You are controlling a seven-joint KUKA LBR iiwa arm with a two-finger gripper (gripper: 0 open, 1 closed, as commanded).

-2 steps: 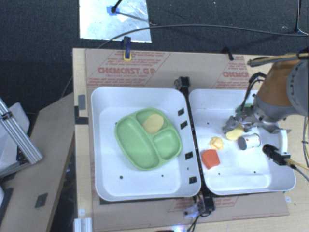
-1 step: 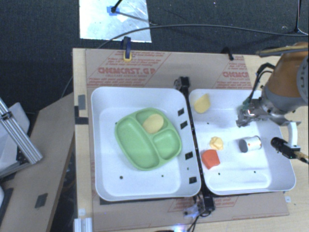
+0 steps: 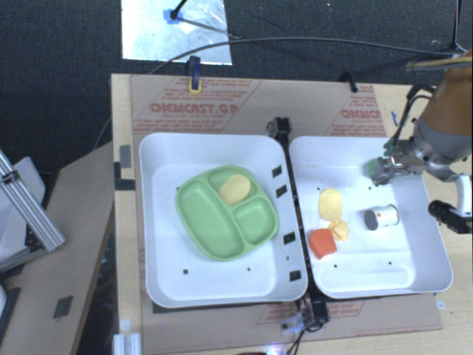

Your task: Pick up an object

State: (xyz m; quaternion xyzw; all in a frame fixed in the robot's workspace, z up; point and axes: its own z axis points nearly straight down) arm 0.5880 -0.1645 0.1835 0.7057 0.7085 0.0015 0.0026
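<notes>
White cylinder with a dark end is seen lying on its side in the right bin, toward the right-hand side of the floor, and it's the piece closest to the gripper. The gripper is parked just above it in the picture, over the upper right part of the same bin, apart from the cylinder and not touching it. Nothing can be seen held in it, and whether it's clenched or released can't really be told from this angle, too small and blurry. The grey arm with its orange band is seen coming in from the right edge.

Further left in that bin, three more bits are clustered: a yellow piece, a smaller yellow piece just below it, and an orange-red block right beside that one.

In the left bin a green divided plate is laid, with a pale yellow lump sat in its upper compartment
</notes>
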